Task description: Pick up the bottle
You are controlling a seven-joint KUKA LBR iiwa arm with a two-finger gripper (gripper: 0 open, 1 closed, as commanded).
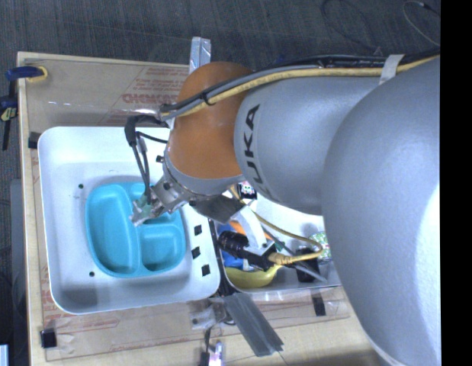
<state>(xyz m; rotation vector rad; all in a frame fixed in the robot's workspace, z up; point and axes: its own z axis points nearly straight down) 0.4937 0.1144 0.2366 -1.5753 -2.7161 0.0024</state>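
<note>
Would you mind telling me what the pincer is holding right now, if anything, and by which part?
It cannot be told. The pincer sits low over the blue divided tray in the left bin, but its tip is too small and blurred to show anything gripped.

- From my seat, the arm [319, 128] covers most of the right bin [297, 277]; I see just a strip of its contents.
- A yellow bowl [251, 278] there is half hidden.
- The jaws over the blue tray [113, 227] are too small and blurred to judge.
- I cannot pick out the bottle.
- The table [83, 75] is cut off at the bottom.
</note>
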